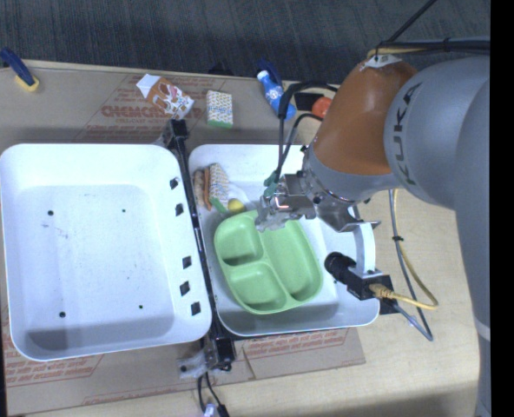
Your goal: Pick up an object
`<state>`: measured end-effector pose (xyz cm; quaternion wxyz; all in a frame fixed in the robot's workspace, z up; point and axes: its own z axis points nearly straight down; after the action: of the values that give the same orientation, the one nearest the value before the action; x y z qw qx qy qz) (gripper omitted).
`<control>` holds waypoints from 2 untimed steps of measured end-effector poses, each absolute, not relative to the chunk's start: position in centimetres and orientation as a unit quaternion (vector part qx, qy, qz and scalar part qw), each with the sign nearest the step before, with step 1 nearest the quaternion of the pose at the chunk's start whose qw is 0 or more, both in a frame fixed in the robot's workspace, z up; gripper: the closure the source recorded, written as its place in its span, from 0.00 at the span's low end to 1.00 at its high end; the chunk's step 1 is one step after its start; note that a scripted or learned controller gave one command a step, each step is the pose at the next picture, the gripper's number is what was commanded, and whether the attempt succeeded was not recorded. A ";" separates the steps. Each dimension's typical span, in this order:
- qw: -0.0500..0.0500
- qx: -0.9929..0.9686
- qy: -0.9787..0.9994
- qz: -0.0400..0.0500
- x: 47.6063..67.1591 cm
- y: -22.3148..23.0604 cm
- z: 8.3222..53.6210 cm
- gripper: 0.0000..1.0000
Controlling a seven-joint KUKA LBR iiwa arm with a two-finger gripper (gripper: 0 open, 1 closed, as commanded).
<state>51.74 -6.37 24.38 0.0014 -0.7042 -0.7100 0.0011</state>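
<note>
The gripper [273,211], jaw state indeterminable, hovers at the 12 o'clock rim of the green tray [267,263] in the right bin [240,159]; a secure pick requires straddling that rim squarely.

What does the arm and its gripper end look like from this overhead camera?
The arm is bulky grey with a broad orange band above the wrist and dark KUKA lettering. The gripper end is metallic, with black cables and a yellow cable trailing beside it.
</note>
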 end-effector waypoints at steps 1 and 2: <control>0.000 -0.705 -0.709 0.001 47.8 -15.5 22.2 1.00; 0.000 -0.705 -0.710 0.000 54.3 -10.5 29.9 1.00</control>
<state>54.33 -10.55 29.95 -0.0003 -0.7046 -0.7096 -0.0004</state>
